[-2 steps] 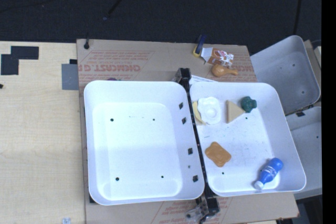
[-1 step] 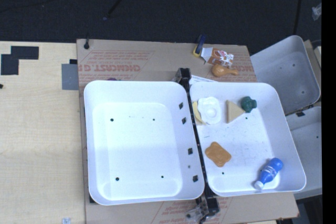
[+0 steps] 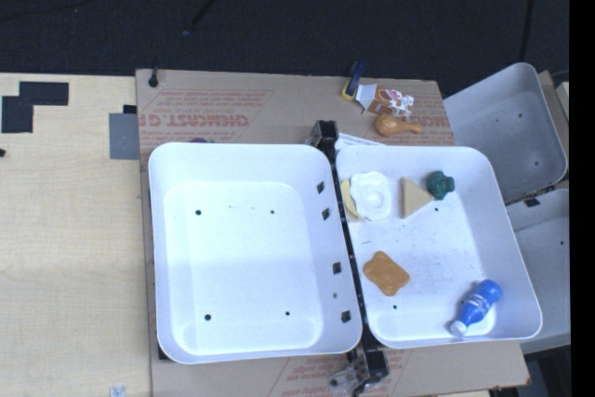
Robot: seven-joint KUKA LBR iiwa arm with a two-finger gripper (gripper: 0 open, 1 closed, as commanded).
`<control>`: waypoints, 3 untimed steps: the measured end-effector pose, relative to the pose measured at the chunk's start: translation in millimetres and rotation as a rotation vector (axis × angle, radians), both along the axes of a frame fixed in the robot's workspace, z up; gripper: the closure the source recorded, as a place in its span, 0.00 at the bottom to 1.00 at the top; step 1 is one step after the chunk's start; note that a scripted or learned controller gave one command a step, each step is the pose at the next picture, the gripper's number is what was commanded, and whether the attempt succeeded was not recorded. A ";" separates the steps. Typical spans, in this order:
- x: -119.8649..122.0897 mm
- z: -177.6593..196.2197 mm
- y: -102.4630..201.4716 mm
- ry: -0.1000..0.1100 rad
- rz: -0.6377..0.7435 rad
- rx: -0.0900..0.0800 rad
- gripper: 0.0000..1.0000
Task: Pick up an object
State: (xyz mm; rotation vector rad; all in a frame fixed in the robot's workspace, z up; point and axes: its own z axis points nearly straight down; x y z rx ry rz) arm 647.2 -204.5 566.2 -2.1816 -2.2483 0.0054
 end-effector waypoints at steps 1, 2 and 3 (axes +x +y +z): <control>-0.1 -0.3 -0.2 0.001 0.001 0.000 0.00; -37.4 -37.5 4.8 -0.002 -0.024 0.000 0.00; -35.0 -26.1 5.3 -0.005 -0.019 -0.001 1.00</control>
